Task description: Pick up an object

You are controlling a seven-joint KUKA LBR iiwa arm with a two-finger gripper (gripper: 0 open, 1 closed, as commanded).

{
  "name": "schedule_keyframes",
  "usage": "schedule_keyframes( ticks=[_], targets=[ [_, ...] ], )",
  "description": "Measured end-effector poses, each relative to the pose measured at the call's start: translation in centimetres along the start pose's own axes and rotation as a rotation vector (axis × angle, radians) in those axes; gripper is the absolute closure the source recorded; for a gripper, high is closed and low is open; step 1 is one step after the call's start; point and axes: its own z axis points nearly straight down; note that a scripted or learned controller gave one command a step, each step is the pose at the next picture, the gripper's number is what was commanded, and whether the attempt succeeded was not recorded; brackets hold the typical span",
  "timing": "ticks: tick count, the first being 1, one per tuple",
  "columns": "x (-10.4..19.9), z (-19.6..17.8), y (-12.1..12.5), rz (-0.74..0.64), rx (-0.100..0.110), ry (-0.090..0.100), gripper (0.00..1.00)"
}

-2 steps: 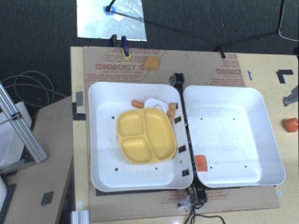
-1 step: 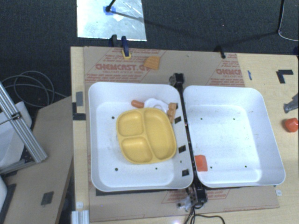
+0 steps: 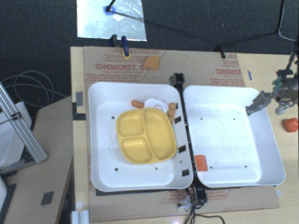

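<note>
The left bin holds a yellow divided plate. Behind the plate lie a small orange sausage-shaped piece, a white piece and a brown block. In the right bin, an orange-red block sits by the near left corner. My gripper hangs over the right bin's far right corner, apart from every object, with nothing visibly in it.
A red-orange piece lies on the bench just right of the right bin. A tan piece and a blue and yellow clamp sit on the cardboard behind the bins. Black clips line the seam between the bins.
</note>
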Motion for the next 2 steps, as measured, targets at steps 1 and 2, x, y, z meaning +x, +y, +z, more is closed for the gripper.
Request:
schedule_keyframes(
  ticks=[1,2],
  targets=[
    [7.7,16.8,0.3,0.003,0.016,0.002,0.0],
    [4.5,5.6,-1.4,0.014,-0.013,-0.005,0.0]
  ],
)
